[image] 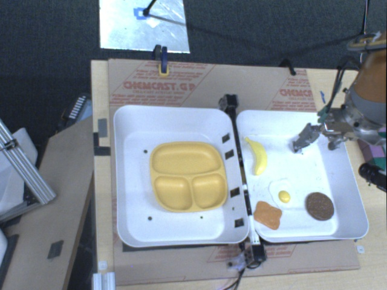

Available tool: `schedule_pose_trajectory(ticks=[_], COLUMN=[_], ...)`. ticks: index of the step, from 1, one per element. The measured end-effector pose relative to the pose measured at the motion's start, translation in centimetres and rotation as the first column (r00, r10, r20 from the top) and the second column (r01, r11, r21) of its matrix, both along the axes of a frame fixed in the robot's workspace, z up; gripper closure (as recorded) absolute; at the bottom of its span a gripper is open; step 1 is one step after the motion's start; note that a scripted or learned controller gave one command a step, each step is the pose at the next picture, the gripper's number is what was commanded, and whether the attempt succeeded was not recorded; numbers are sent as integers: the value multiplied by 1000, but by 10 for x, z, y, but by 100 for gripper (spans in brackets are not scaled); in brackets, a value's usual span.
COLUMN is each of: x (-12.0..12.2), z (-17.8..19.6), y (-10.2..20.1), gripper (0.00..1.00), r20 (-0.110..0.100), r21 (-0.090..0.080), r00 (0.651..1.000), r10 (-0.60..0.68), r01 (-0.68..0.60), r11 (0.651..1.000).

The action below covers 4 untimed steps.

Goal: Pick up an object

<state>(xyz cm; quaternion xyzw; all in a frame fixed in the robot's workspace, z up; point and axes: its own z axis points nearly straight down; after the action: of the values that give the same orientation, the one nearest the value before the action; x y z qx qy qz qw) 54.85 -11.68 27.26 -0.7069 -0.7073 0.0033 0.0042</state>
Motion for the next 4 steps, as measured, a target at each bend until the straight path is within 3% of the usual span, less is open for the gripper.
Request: schedule_pose_trajectory(ticks=[1,2,4], x=[2,9,10], z=[7,-53,-134], y=[0,-1,2], gripper=[0,0,0], r20=[12,10,12], r21=[-2,-1,-1], r00=[1000,1000,1000], r10=[3,1,0], r01=[-3,-1,0], r11=[1000,1000,1000])
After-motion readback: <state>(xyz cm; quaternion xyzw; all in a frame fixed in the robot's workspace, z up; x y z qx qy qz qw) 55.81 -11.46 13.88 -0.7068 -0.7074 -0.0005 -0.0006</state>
